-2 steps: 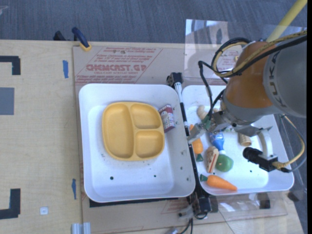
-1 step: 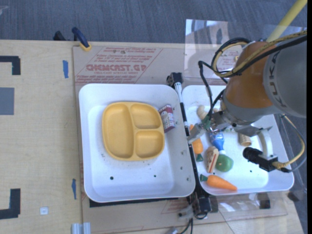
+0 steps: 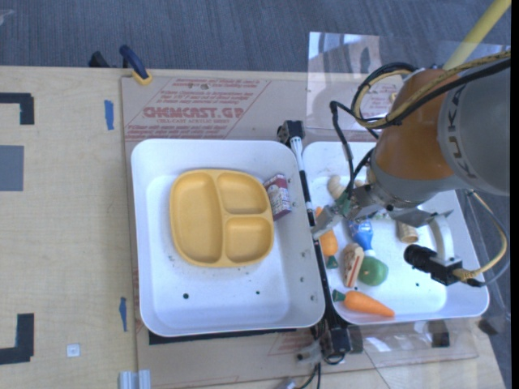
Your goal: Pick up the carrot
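Observation:
The carrot (image 3: 369, 302), orange with a green top at its left end, lies flat near the front edge of the right bin (image 3: 466, 294). My gripper (image 3: 347, 207) hangs over the back left part of that bin, under the bulky grey and orange wrist. It is well behind the carrot, with several toys between them. Nothing can be seen held in it.
Around the carrot lie a green round toy (image 3: 374, 271), a tan sliced piece (image 3: 351, 264), a blue toy (image 3: 362, 235) and a small orange piece (image 3: 328, 243). The left bin (image 3: 154, 250) holds a yellow divided plate (image 3: 220, 216) and a small can (image 3: 279, 195).

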